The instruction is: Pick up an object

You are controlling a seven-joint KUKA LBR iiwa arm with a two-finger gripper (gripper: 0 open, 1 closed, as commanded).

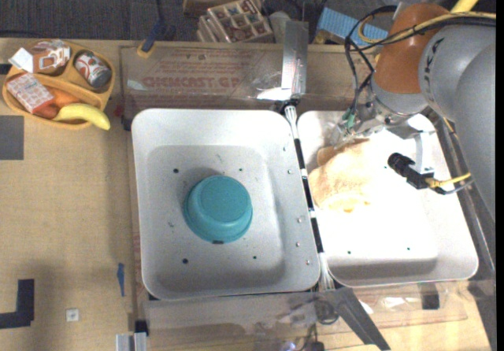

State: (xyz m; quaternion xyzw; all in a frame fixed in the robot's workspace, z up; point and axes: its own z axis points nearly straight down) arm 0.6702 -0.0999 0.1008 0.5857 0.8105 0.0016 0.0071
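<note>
The jaws (352, 125), state impossible to tell, touch a tan cloth (343, 178); no writing legible.

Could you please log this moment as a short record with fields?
left bin: holds a teal bowl, upside down near its middle
right bin: holds a pale cloth by its left wall
gripper: low over the cloth's upper end
arm: reaches in from the right
outside bins: yellow tray with banana, upper left
</note>
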